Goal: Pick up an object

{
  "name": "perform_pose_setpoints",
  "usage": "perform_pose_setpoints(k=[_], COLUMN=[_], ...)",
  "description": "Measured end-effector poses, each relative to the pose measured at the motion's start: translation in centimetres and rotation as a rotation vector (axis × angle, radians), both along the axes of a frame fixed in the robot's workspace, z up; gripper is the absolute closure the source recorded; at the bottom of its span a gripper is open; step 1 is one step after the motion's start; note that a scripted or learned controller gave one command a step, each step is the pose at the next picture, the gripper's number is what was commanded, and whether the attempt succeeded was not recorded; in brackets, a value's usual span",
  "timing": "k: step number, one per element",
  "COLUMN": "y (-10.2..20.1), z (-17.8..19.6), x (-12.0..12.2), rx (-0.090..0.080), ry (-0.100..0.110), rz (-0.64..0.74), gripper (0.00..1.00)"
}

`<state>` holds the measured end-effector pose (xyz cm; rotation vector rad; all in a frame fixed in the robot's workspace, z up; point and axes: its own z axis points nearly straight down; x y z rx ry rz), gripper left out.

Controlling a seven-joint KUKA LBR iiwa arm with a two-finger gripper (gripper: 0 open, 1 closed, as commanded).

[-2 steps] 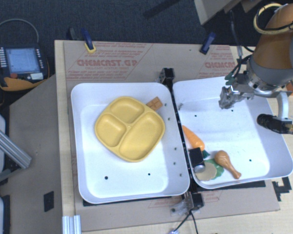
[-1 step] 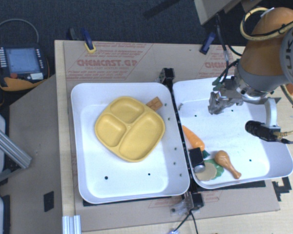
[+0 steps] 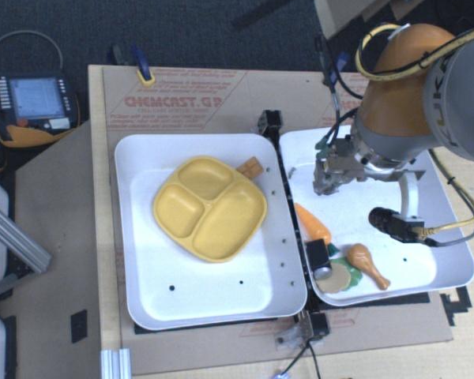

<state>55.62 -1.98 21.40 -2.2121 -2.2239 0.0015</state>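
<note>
Our hand (image 3: 329, 181) hangs over the right bin (image 3: 450, 271), and we cannot tell its grip. Nothing looks lifted yet, we judge: carrot (image 3: 311, 222) and drumstick (image 3: 366, 263) lie on the bin floor nearer us, the pick ahead.

Grey arm (image 3: 458, 93), orange band, yellow cable, black side module.

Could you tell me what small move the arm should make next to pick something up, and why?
Probably shift the tool toward the near side of the right bin and lower it over the orange carrot. The tool sits above bare bin floor, and the carrot is the closest object to it, lying just below it in the view near the bin's left wall.
</note>
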Motion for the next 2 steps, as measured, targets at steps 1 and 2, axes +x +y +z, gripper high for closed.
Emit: perform_pose_setpoints(k=[1,2], y=[4.3,9.6], z=[1.1,1.4], x=[-1.7,-4.5], rx=[0.0,0.0], ry=[-0.001,0.0], rz=[0.0,0.001], gripper=[1.0,1.0])
